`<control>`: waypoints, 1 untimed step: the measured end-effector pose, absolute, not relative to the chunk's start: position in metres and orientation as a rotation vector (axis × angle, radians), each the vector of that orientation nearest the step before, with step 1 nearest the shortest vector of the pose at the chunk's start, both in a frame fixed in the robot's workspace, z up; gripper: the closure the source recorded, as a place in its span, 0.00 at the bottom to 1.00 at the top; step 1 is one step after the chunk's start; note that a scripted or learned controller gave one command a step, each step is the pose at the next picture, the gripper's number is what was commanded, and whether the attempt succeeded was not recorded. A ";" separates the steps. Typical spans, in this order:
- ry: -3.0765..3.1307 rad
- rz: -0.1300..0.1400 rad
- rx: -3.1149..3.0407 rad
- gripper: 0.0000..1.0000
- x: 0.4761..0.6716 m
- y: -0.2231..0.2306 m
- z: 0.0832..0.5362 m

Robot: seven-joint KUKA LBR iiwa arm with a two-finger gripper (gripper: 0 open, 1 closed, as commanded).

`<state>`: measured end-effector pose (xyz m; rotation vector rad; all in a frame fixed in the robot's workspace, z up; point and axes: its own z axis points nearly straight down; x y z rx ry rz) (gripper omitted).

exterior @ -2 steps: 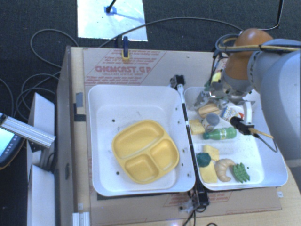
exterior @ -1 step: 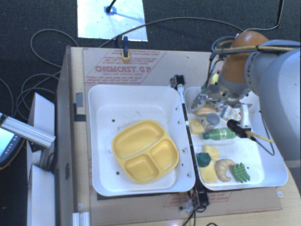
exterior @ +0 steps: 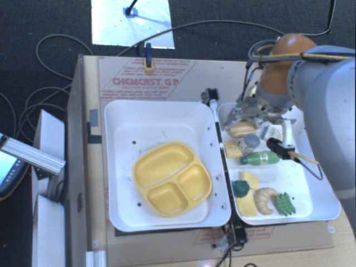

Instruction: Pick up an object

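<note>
Objects for picking lie in the right bin (exterior: pixel 328 207), a shallow white tray beside the left bin (exterior: pixel 117 149), which bears a yellow divided plate (exterior: pixel 172 177). Both sit on a bench (exterior: pixel 161 77) with printed board under them.

The grey arm (exterior: pixel 328 99) with its orange band (exterior: pixel 283 60) reaches in over the far end of the right bin. Beneath it the clutter is dense. Going down in size: a green bottle (exterior: pixel 260 159) lies on its side near the bin's middle; a tan croissant-shaped piece (exterior: pixel 266 199) lies toward the near edge, just beside a pale yellow wedge (exterior: pixel 247 204) and a green ridged piece (exterior: pixel 285 203); a dark green round piece (exterior: pixel 241 188) touches the wedge; a tan bun-shaped piece (exterior: pixel 242 129) and a small grey can (exterior: pixel 251 142) lie directly under the wrist.

These look like toy foods, so by my judgement light and fairly stiff, with smooth plastic skins that may slip. The bottle is round and could roll out of a pinch; across its waist seems the best hold. The bun piece, closest to the wrist, is low and rounded, so a grasp across its short width looks safest, though the can crowds it.

The gripper (exterior: pixel 245 113) hangs low over the bun piece at the bin's far left corner. Its working end is a dark blur against the clutter, and I cannot tell how it is set or whether it touches anything.
</note>
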<state>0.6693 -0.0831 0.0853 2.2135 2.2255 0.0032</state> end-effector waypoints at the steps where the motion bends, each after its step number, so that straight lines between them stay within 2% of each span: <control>1: 2.222 0.003 2.216 0.00 0.669 -0.086 0.085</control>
